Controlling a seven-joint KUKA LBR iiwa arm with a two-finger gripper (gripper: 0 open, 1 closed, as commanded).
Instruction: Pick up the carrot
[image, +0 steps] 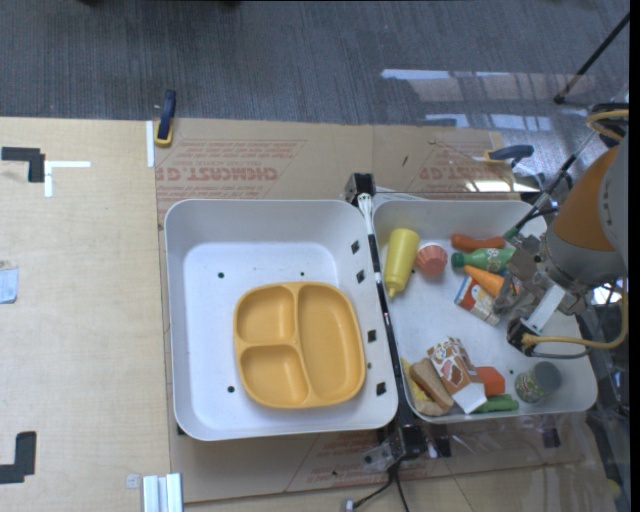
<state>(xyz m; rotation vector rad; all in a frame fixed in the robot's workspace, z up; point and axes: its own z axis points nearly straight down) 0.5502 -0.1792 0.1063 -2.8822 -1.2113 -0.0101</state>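
i bring the hand (513, 290) down by the right bin's (570, 400) far right edge over the carrot (484, 282); can't tell its grip, so i'd centre first

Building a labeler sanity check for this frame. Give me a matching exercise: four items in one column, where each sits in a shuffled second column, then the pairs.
Items:
1. yellow three-compartment plastic plate
2. yellow plastic mustard bottle
3. orange toy carrot with green top
4. small grey-green round tin

Places:
A. right bin, near right corner
B. left bin, centre
C. right bin, against the left wall
D. right bin, far side, beside the claw

Pairs: 1-B, 2-C, 3-D, 4-A
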